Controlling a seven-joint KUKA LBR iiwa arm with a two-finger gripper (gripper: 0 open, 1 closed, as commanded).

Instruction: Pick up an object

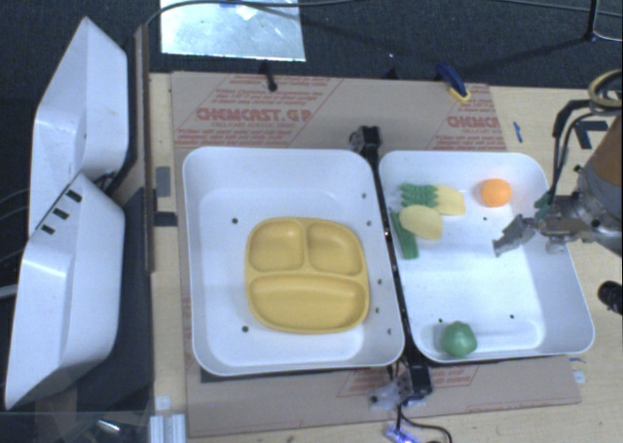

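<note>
Approach step: claw at right bin's right edge, can't tell its opening, nothing visibly held; next, likely descend on orange ball.

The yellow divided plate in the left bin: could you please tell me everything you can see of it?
The yellow divided plate is a rounded-corner tray that looks like matte plastic, with three compartments: two smaller ones at the far side and one long one nearer the camera. It lies flat and upright on the floor of the left bin, roughly central, apart from the walls. Nothing sits in it or touches it.
</note>
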